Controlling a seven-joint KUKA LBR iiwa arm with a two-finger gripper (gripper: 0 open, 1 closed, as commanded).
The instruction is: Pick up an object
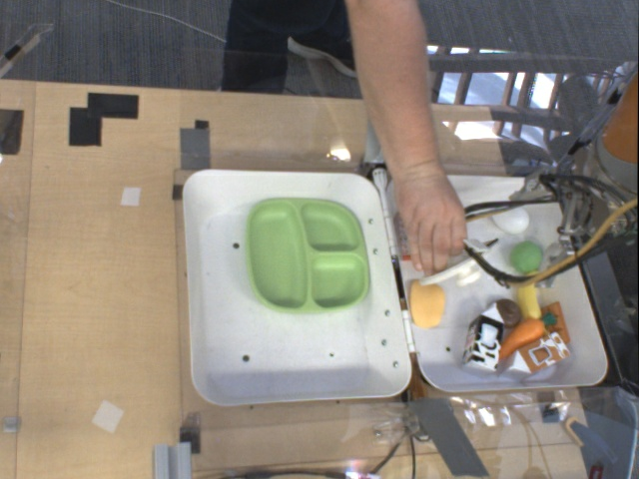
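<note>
Bright, even overhead light fills the frame. The tabletop [90,297] reads warm and evenly lit. Small glare spots shine near the upper middle and along the bottom edge on clear plastic. The left bin [215,367] is shaded softly along its lower inner wall. Detail is slightly soft throughout, with the cluttered far right murky.

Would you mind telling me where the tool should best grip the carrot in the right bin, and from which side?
Probably across the thick middle of the carrot, coming straight down from above. It lies flat and slanted, hemmed in by the black-and-white carton on one side and other items close around, so its narrow width is the easiest span. The person's hand is in that bin.
</note>
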